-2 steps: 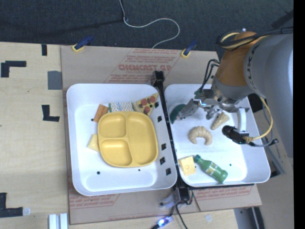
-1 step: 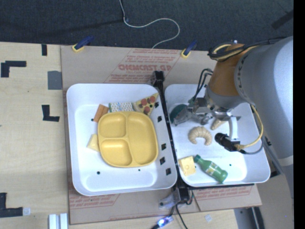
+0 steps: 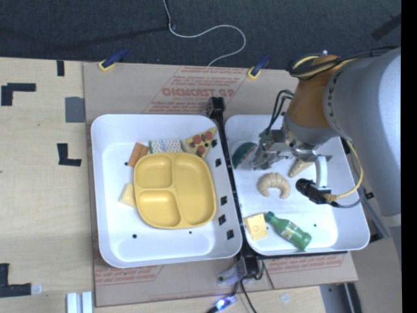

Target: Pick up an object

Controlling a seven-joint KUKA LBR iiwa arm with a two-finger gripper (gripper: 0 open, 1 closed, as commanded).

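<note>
Two shallow white bins sit side by side on a cardboard sheet (image 3: 189, 87) over a pale wooden bench (image 3: 39, 194), dark carpet (image 3: 85, 12) beyond with a thin white cable (image 3: 208, 34) looping across it. The claw (image 3: 268, 155) hangs low in the right bin (image 3: 345, 237); whether it is open or closed I cannot tell, and nothing visibly sits in its grip. A croissant (image 3: 274, 184) lies just below it, a dark green item (image 3: 244, 152) beside it toward the divider, a green bottle (image 3: 288, 231) and yellow cheese wedge (image 3: 256, 227) nearer the front rim, while a yellow divided plate (image 3: 174, 189) covers much of the left bin (image 3: 107, 240).
</note>
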